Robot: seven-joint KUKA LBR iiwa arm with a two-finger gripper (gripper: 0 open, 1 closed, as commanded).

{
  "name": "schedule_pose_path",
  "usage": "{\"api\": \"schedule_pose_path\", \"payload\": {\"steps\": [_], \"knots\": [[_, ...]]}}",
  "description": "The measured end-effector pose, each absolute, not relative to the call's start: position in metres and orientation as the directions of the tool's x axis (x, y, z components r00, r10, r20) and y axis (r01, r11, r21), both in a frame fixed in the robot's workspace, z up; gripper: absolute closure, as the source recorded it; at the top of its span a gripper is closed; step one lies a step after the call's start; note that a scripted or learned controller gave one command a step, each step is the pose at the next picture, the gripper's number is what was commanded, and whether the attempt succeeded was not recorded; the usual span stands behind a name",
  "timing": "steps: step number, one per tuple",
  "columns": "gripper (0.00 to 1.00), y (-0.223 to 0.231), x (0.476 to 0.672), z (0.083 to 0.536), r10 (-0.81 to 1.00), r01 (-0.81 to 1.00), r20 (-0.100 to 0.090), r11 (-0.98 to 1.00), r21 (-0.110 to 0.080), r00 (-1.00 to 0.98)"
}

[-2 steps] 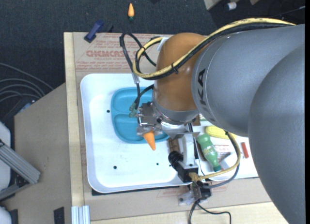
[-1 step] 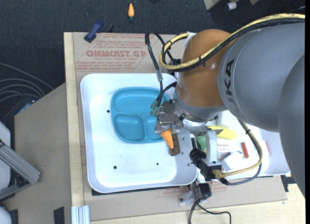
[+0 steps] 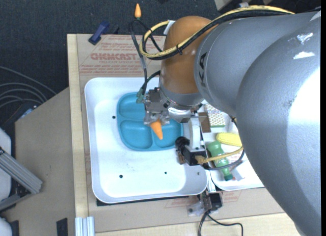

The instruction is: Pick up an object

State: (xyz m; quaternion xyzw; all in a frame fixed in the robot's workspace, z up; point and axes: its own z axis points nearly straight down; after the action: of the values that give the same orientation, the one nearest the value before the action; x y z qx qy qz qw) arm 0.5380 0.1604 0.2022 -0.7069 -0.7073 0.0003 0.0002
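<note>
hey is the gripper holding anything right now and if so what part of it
It cannot be told. The gripper sits right above the orange carrot on the blue tray, but the view doesn't show the carrot between its fingers.

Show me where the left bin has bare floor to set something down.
The left bin has bare floor along its left wall and across the front, below the blue dish. It is crowded at the back right, where the arm hangs over the dish and carrot. The right bin looks packed.

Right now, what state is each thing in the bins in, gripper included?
Blue plate: flat in the left bin.
Orange carrot: on the plate, at the gripper tip.
Green bottle: lying in the right bin.
Yellow piece: beside the bottle.
</note>
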Motion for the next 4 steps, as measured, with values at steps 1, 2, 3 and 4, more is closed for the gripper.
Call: {"api": "schedule_pose_path", "payload": {"steps": [1, 2, 3, 4], "knots": [[1.00, 0.225, 0.549, 0.225, 1.000, 1.000, 0.001, 0.002, 0.000, -0.002], [1.00, 0.225, 0.478, 0.231, 1.000, 1.000, -0.001, 0.001, -0.005, -0.001], [1.00, 0.224, 0.478, 0.208, 1.000, 1.000, -0.001, -0.001, -0.005, 0.001], [1.00, 0.224, 0.478, 0.196, 1.000, 1.000, -0.001, -0.001, -0.005, 0.001]]}}
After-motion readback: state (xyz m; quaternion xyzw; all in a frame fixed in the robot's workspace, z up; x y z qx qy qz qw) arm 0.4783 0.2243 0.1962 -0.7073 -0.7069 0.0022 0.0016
